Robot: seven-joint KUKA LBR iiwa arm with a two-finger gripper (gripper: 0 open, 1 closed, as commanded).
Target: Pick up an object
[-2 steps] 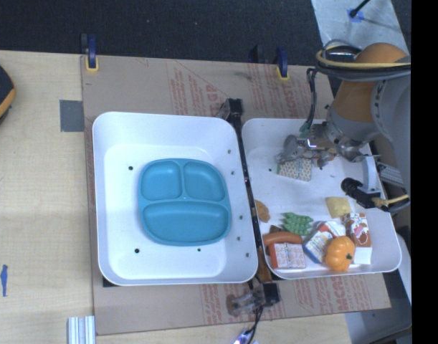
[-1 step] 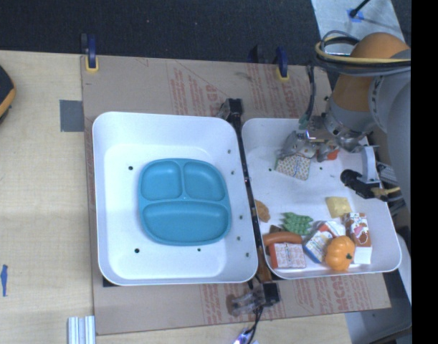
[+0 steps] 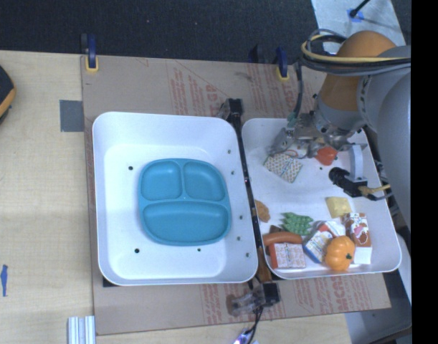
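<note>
My gripper (image 3: 296,140) hangs low over the far end of the right bin (image 3: 391,262), under the grey arm with its orange band. A checked cloth-like pouch (image 3: 284,168) lies just in front of it, touching or nearly touching the gripper's lower edge. A small red object (image 3: 326,155) sits to the gripper's right. Nothing can be seen held.
The near half of the right bin holds a yellow block (image 3: 337,206), a green leafy toy (image 3: 297,223), an orange pumpkin (image 3: 340,253), a red-and-white box (image 3: 287,256) and small cartons. The left bin (image 3: 111,192) bears a blue divided plate (image 3: 184,200).
</note>
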